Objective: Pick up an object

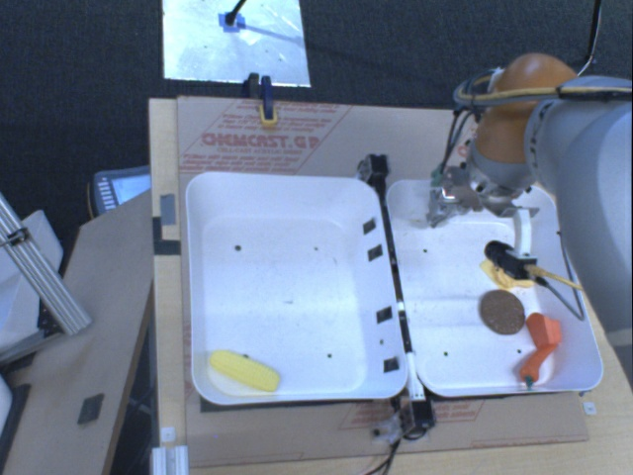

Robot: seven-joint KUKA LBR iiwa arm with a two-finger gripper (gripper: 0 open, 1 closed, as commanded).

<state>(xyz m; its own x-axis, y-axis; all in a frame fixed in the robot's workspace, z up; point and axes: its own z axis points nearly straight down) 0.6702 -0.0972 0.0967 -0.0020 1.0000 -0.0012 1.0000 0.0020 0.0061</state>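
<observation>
Right bin, smooth white plastic: gripper at 11 o'clock, jaw state cannot be told; flat brown disc at 4 o'clock; orange carrot-shaped piece at 5 o'clock. Left bin: oblong yellow piece at 7 o'clock.

Bench surroundings on my feed

I see brown cardboard printed in red under both bins, a yellow-and-black clamp at its far edge, a shiny metal sheet beyond, and an aluminium rail at left.
</observation>
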